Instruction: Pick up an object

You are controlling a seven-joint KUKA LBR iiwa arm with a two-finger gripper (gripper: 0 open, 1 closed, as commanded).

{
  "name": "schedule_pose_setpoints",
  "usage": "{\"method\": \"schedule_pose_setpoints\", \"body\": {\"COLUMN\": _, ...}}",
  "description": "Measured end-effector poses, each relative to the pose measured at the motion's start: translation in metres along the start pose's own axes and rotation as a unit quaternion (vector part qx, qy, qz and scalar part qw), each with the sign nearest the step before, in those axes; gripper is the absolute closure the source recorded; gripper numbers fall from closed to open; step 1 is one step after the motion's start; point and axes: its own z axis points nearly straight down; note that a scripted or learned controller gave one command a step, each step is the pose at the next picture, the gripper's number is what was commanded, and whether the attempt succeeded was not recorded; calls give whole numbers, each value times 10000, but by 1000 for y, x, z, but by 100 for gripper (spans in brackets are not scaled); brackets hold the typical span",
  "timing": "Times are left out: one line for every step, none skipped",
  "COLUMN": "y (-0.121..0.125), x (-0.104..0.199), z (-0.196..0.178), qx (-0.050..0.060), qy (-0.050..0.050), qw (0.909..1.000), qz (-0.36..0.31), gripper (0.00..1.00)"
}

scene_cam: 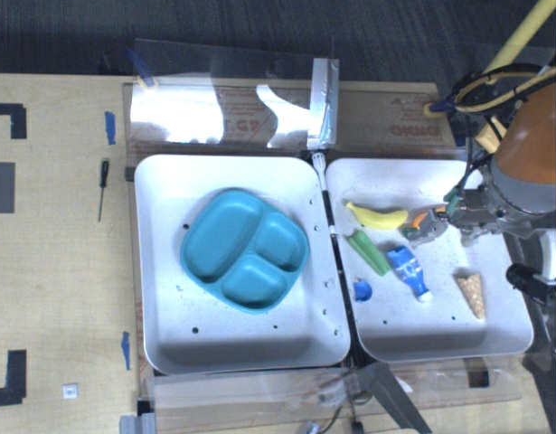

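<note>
In the right bin lie a yellow banana, a green stick-shaped piece, a blue and white bottle-like toy, a small blue piece and a tan cone. A small orange and grey object sits just right of the banana. My gripper hangs low over the bin's upper right part, right beside that orange and grey object. The arm's wrist hides how the gripper meets it.
The left bin holds a large blue divided plate. A clear plastic wall stands behind the bins. Cables and a yellow hose run at the upper right near the arm.
</note>
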Motion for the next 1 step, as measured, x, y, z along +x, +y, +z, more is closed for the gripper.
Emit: {"method": "schedule_pose_setpoints", "body": {"y": 4, "x": 39, "z": 107, "qx": -46, "qy": -11, "qw": 9992, "qz": -405, "gripper": 0}}
